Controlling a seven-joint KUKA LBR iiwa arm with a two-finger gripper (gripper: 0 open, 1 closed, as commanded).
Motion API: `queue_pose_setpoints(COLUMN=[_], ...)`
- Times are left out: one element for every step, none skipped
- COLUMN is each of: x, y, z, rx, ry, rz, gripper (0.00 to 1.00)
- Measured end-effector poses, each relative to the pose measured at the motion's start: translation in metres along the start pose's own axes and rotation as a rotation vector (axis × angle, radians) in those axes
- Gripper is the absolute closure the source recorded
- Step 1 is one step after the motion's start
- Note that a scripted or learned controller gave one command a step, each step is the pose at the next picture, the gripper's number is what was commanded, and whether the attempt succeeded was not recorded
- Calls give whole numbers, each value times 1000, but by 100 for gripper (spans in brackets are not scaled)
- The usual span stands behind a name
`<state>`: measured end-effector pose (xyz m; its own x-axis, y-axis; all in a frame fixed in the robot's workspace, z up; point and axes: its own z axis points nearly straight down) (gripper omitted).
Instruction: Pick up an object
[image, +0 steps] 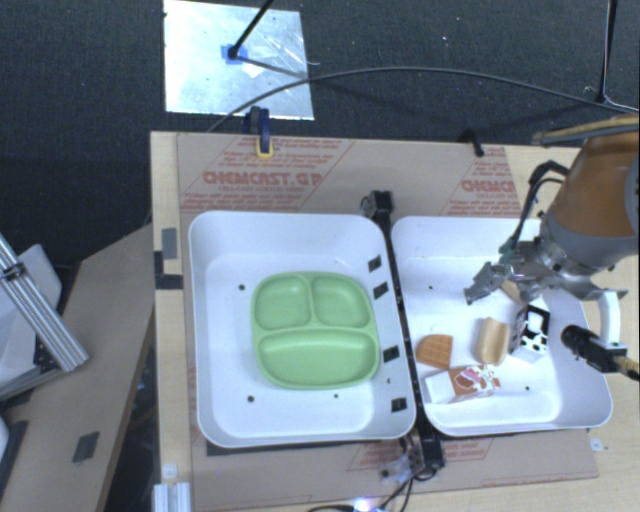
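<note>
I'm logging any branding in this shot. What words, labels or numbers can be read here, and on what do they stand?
"CHEMCAST GP", red print on the brown sheet under the bins, behind the left bin.
The same red print behind the right bin on the sheet's right part, partly cut off; not fully readable.
Red and white packet in the right bin: print too small to read.
Black and white item there: markings unreadable.

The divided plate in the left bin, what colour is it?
Light green plate, seen in the camera view.
</note>
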<state>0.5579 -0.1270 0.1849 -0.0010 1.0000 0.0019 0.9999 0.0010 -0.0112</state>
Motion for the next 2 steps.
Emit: queue_pose_setpoints(x=[0, 8], y=[3, 5], z=[-6, 53], rx=[-12, -10], ry=[-2, -1], rz=[-3, -2], gripper=[0, 0])
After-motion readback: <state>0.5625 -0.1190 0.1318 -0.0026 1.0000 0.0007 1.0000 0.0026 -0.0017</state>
